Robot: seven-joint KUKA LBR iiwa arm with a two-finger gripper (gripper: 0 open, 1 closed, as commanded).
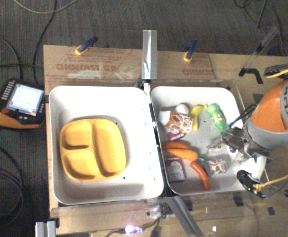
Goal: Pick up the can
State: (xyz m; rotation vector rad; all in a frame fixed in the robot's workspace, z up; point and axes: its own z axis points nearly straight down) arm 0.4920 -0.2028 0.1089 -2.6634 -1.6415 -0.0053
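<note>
On the counter (55,63), two white bins sit side by side. Left bin (55,147): a yellow divided plate (92,147). Right bin (233,100): a cluster of small things. The arm (272,117) reaches in over the right bin's right wall. The gripper (229,144) hangs low by that wall and holds nothing I can see. Wide or narrow: cannot tell, too cluttered there.

Contents, larger to smaller: a carrot (181,152), a green bottle (216,116), a red-and-white pack (177,124).

The can (175,171), as I read it, is the dark red piece near the front left corner, just below the carrot and apparently on its side. It is well apart from the gripper.

Likely light, stiff, smooth-walled and prone to roll. Best taken across its round body at mid-length, clear of the carrot.
</note>
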